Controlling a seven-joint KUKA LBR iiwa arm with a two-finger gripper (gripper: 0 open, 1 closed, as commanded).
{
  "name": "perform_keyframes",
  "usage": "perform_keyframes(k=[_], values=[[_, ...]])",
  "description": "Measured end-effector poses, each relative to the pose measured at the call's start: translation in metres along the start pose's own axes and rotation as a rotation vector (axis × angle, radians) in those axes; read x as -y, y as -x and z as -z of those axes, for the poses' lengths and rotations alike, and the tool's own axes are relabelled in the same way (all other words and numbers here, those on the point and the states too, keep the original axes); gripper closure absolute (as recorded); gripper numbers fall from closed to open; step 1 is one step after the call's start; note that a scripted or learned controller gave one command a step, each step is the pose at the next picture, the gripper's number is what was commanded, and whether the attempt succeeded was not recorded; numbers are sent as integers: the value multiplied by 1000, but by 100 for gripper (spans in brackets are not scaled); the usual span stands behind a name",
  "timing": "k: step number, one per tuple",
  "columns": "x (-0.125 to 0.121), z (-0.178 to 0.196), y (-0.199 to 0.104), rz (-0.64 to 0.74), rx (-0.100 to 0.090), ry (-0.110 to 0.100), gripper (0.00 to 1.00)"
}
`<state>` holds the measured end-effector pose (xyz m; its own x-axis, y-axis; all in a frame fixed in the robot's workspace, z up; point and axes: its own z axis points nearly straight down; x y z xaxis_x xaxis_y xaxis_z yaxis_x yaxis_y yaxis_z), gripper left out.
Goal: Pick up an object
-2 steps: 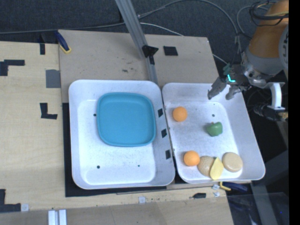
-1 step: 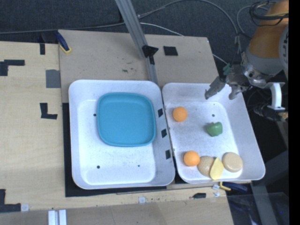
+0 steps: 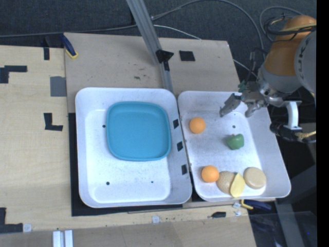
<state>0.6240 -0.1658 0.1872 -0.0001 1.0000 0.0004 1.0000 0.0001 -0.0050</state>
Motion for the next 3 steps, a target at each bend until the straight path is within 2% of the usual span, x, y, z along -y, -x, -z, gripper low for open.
perform_keyframes(k=[2, 3], values=[[3, -96, 0, 1, 0, 0, 0], [1, -83, 0, 1, 0, 4, 100]])
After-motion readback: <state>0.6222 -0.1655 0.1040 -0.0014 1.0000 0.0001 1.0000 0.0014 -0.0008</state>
